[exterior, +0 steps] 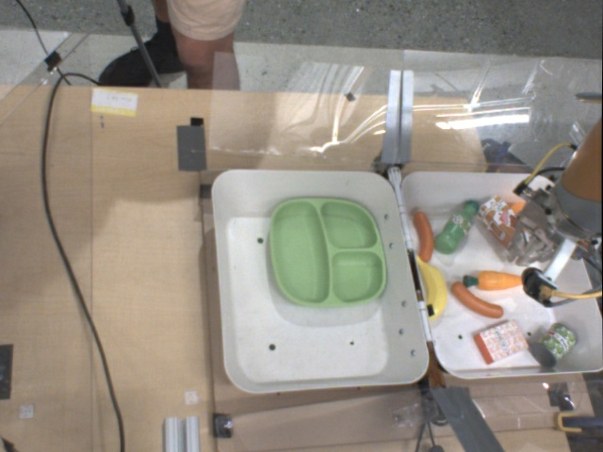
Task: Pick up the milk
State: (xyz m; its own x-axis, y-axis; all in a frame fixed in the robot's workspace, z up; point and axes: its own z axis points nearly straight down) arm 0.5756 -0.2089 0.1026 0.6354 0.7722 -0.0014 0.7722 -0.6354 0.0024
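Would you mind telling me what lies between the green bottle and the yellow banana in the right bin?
In the camera view, an orange-red sausage lies between the green bottle and the yellow banana.

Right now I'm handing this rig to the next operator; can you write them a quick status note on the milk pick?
Gripper: low over the right bin, at its far right side; whether it grips anything cannot be told from this view.
Milk: the likeliest candidate is the small carton lying in the right bin's back area, just left of the gripper. A second red and white carton lies near the front.
Also in that bin: green bottle, two sausages, carrot, banana, green can.
Left bin holds a green divided plate.
Done: approach. Left: confirm the grasp and lift.
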